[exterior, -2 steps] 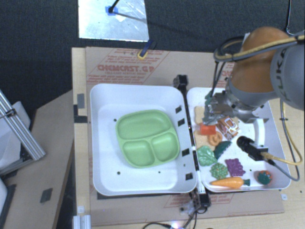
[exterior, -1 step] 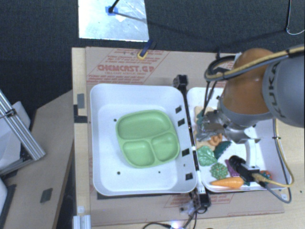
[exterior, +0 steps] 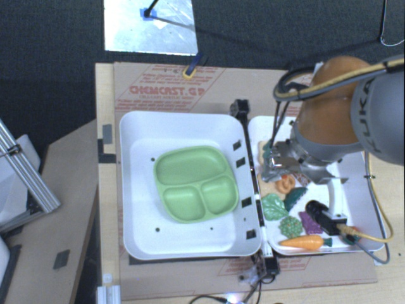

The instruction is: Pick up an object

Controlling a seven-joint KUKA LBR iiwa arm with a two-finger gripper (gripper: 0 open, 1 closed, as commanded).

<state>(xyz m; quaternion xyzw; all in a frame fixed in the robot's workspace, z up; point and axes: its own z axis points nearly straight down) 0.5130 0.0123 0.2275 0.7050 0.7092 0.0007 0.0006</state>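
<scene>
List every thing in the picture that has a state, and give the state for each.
Green tray: lies flat in the left bin, its three compartments bare.
Carrot: lies on its side at the right bin's front edge.
Broccoli: rests in the right bin, just behind the carrot.
Green leaf: lies flat by the divider.
Gripper: low over the right bin, above the toys.

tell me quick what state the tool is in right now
Tool: cannot be told; it sits low over the right bin, above the toy food, and the arm's wrist hides its tips.
</scene>
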